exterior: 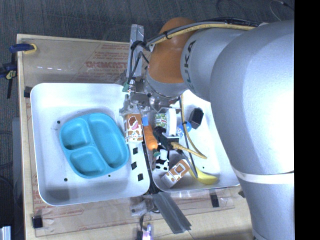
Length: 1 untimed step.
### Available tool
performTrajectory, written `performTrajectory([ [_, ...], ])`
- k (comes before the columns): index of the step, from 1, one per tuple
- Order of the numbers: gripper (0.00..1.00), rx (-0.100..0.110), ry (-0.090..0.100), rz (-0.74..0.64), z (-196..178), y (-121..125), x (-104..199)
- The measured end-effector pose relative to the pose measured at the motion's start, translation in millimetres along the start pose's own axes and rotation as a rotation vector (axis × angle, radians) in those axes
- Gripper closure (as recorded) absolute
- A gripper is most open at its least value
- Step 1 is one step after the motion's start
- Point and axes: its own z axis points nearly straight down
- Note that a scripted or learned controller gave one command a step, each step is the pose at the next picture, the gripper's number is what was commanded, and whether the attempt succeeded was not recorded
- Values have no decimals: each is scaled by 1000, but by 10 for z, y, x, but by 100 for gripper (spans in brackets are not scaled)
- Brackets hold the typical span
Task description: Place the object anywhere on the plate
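Note:
A blue plate (92, 144) with three compartments lies in the left bin (47, 184). My gripper (132, 115) hangs over the wall between the two bins, just right of the plate's right rim. It is shut on a small brown-and-white patterned carton (133, 128), whose top sits between the fingers. The carton hangs over the left bin's right edge, beside the plate and apart from it. The wrist and orange band (167, 59) hide the area behind the gripper.
The right bin (222, 181) holds several items: an orange carrot-like piece (150, 139), a yellow banana (202, 175), a black piece (196, 116) and a brown patterned box (179, 171). The arm's grey body covers the right side. Black markers dot the divider (141, 176).

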Motion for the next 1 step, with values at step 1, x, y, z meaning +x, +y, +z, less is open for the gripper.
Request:
performTrajectory([
  [1,0,-1,0,0,-2,1,0],
])
